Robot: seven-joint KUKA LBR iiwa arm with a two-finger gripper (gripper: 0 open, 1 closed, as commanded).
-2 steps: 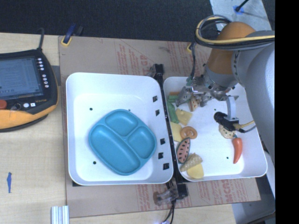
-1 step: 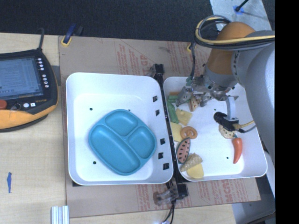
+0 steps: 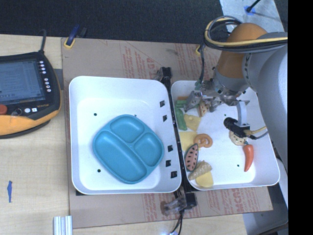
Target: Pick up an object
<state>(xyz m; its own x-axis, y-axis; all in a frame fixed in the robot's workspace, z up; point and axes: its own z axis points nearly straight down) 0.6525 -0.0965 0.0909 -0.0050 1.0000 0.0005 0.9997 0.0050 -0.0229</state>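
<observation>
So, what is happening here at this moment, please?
A grey robot arm reaches in from the right, and its gripper is low over the far end of the right bin, near a green piece. That bin holds small toy foods, among them a red chili pepper and a watermelon slice. Nothing is seen lifted. The left bin holds a blue divided plate.
</observation>
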